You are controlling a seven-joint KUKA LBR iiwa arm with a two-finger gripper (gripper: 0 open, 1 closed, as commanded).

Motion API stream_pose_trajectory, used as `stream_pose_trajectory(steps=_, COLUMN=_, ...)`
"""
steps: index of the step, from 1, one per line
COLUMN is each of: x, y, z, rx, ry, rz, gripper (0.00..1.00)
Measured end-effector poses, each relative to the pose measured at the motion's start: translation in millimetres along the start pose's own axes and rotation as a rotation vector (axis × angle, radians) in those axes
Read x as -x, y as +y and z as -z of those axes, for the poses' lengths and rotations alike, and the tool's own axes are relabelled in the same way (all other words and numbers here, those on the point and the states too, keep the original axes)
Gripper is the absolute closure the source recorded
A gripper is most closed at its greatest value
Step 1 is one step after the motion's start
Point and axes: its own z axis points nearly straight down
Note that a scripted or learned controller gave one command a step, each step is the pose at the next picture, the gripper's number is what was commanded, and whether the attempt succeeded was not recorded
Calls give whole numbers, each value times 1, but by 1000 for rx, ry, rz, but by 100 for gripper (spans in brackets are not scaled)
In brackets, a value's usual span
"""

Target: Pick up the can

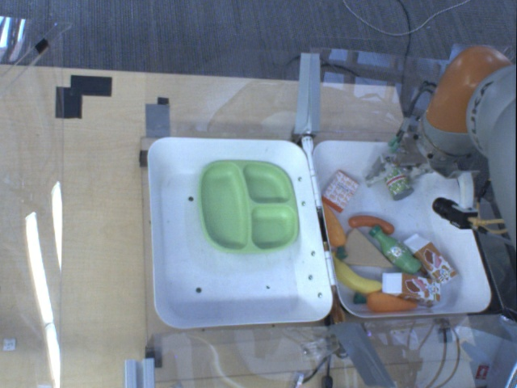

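Observation:
The can (399,186), small with a green and white label, lies at the far end of the right bin (477,296). My gripper (396,170) hangs right over it, at the end of the grey arm with the orange band (467,87) that comes in from the right. Its fingers (376,173) are spread apart, and the can sits just below and between the tips. The can rests on the bin floor, not lifted.
The right bin also holds a small red and white box (341,189), a sausage (370,222), a green bottle (394,249), a banana (355,277), a carrot (392,301) and a brown carton (432,265). A green divided plate (248,204) lies in the left bin (174,297).

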Motion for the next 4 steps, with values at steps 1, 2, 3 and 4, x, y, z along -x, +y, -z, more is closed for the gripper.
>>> stream_pose_trajectory(steps=1, x=20, y=9, z=-9, rx=1, ry=-1, rz=54, gripper=0)
stream_pose_trajectory(steps=2, x=18, y=11, z=4, rx=6, ry=-3, rz=60, gripper=100)
stream_pose_trajectory(steps=3, x=39, y=-1, z=-8, rx=1, ry=0, rz=239, gripper=100)
stream_pose_trajectory(steps=4, x=0, y=10, z=101, rx=2, ry=0, rz=150, gripper=100)
